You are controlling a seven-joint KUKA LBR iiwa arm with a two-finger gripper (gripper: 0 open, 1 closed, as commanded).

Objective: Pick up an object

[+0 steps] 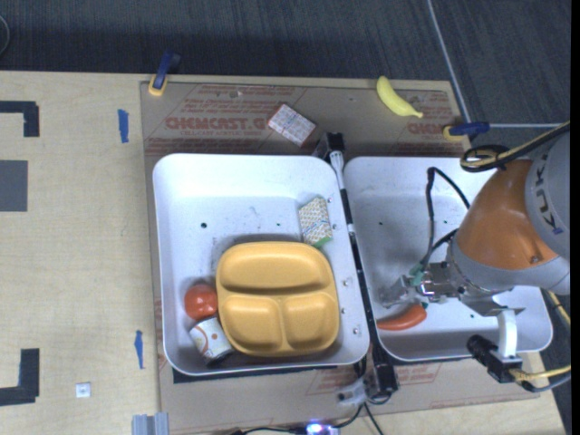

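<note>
Lying along the right bin's (535, 333) near wall: slim orange-red carrot-shaped toy (401, 317) | gripper (410, 288) is hovering just above it, grip unreadable from here | left bin (172, 243) is holding yellow compartment tray (276, 295), red ball (200, 300), patterned packet (314, 219)
</note>
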